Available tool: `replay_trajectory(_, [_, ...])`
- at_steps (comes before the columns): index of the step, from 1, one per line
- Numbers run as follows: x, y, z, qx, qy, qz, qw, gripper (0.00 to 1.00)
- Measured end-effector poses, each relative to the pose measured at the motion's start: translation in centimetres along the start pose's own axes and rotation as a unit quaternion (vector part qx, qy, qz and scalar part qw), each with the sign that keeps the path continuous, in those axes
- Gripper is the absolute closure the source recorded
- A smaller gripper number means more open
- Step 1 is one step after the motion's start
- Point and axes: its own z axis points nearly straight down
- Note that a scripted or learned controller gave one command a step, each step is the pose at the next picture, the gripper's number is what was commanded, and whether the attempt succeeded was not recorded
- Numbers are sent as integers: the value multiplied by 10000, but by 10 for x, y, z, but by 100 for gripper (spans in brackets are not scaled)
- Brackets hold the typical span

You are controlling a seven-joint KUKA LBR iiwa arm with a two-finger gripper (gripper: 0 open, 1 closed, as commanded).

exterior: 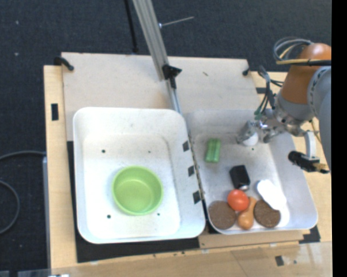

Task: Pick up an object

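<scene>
The right bin [289, 172] holds a green block [212, 150], a black block [239, 175], a white oblong object [271, 193], a red ball [238, 199], an orange piece [248, 215] and two brown discs [222, 213] [267, 215]. My gripper [249, 137] hangs over the far part of this bin, to the right of the green block and above the black block. Nothing shows between its fingers.
The left bin [93, 131] holds a green bowl [137, 190]. A metal pole [153, 36] slants down from the top to the gap between the bins. The arm's orange band [303, 85] sits at the right edge.
</scene>
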Motion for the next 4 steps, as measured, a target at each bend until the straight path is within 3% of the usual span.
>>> replay_trajectory(1, [-1, 1, -12, -19, -14, -11, 10000, 100])
replay_trajectory(2, [-1, 4, -77, -43, -2, -8, 10000, 100])
replay_trajectory(3, [-2, 5, -101, -21, 5, -15, 10000, 100])
replay_trajectory(4, [50, -9, -103, -8, 15, -13, 10000, 100])
